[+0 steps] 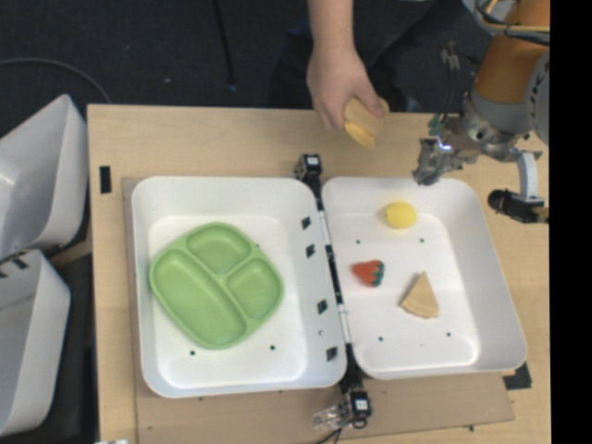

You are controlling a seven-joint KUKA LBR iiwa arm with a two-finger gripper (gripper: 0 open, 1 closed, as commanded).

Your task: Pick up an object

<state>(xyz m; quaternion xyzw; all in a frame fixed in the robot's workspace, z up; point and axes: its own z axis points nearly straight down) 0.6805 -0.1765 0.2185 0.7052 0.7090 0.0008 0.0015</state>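
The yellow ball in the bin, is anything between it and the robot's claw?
Nothing visible blocks it. The gripper hovers at the right bin's back rim, and the yellow ball lies just below-left of it, bare white floor around.

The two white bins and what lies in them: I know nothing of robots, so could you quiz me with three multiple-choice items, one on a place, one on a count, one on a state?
1. Where does the green divided plate lie?
A. In the left bin
B. In the right bin
C. On the bare bench

2. How many small things lie in the right bin?
A. One
B. Three
C. Five

3. What is the person's hand doing?
A. Resting flat on the bench
B. Holding a tan object above the bench
C. Gripping the robot arm

Answers: 1 A, the plate fills the left bin's middle. 2 B, a yellow ball, a red piece and a tan wedge. 3 B, the fingers wrap the tan object.
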